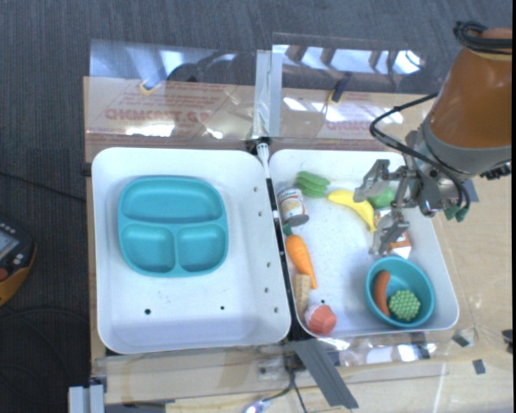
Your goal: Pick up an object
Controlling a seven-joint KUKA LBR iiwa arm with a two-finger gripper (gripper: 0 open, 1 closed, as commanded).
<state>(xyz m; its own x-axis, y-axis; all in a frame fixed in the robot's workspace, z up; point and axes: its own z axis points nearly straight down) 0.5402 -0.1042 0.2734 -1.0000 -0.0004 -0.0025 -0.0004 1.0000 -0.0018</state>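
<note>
Banana: a yellow banana (354, 206) is seen in the right bin (340, 304), near its far right corner, directly under the gripper (394, 205).
Beside it: a green object (383, 195) is partly covered by the gripper; a green pepper (311, 182) lies just left.
Left wall: a can (291, 206), a carrot (300, 254) and a red-tipped piece (321, 318) are lined up.
Near right corner: a teal bowl (418, 280) holds a green ball (403, 304).
Left bin (112, 317): a teal divided plate (173, 225) is carried.
Gripper: it cannot be told whether anything is gripped or how wide it stands.
</note>
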